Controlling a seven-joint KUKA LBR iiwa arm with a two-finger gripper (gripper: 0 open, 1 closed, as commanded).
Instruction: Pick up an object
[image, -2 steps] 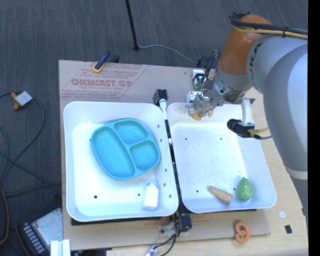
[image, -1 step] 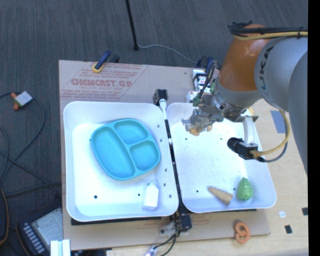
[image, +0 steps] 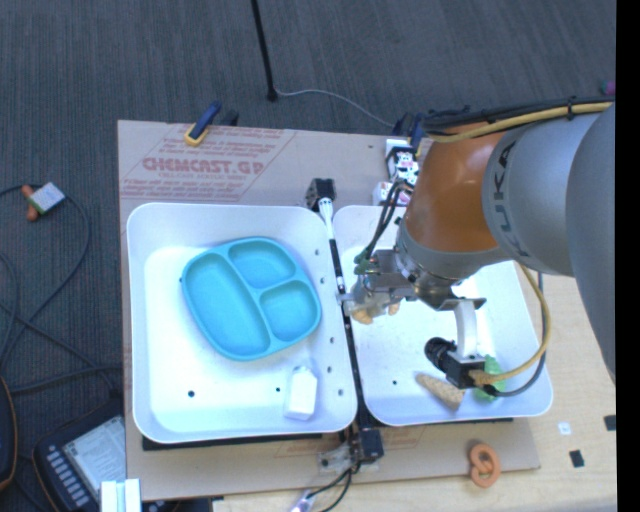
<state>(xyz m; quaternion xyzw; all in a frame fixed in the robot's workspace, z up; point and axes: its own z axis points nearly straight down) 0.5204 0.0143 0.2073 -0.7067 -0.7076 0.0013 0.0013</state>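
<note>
Blue divided plate (image: 252, 296) in left bin (image: 150, 240)

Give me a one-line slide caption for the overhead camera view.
KUKA arm reaching over the right bin, with a blue divided plate and small white bottle in the left bin.

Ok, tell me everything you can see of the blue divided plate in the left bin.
The blue plate looks like light blue plastic, a rounded tray with three compartments: one long, two smaller. It lies flat and turned at a slant on the floor of the left bin, near the middle. Its compartments hold nothing. Nothing touches it; a small white block lies apart, below it.
</note>
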